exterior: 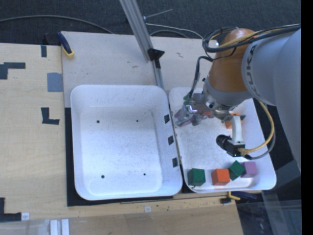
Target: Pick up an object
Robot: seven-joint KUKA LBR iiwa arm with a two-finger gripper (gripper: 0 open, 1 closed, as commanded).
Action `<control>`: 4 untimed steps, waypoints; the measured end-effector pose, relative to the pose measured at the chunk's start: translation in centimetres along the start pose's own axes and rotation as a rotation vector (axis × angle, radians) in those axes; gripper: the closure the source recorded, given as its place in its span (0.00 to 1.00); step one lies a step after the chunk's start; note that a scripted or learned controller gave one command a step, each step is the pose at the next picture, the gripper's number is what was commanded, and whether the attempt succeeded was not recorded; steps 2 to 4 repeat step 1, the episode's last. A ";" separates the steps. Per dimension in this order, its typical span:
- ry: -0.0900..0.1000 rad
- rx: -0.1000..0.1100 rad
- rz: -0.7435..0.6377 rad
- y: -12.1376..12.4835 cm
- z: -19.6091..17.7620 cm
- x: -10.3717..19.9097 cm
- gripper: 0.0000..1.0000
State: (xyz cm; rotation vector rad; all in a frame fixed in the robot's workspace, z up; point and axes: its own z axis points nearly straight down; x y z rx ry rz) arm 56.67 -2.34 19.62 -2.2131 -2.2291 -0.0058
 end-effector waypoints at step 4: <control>-0.001 0.007 0.001 -1.8 0.5 5.1 1.00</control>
